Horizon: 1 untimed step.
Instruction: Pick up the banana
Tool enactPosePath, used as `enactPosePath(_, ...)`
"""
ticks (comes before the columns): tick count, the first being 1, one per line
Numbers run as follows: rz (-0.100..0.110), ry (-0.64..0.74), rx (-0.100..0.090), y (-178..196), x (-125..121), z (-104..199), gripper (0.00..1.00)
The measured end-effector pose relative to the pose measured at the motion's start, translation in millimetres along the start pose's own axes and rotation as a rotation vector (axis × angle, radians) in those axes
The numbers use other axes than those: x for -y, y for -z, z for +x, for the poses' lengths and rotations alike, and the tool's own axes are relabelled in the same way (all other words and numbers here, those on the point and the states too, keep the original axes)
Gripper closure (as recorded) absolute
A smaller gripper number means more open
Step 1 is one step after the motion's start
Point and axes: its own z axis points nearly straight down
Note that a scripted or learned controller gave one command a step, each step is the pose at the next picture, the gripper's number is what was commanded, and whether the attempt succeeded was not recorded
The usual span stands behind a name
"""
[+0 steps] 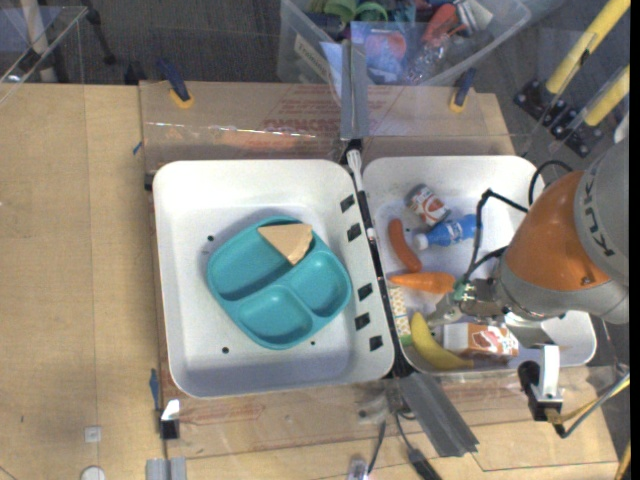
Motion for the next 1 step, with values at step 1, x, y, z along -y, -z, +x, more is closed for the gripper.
enactPosePath(1,0.014,0.154,-0.005,-2.1,-43.5,1.9,0.0)
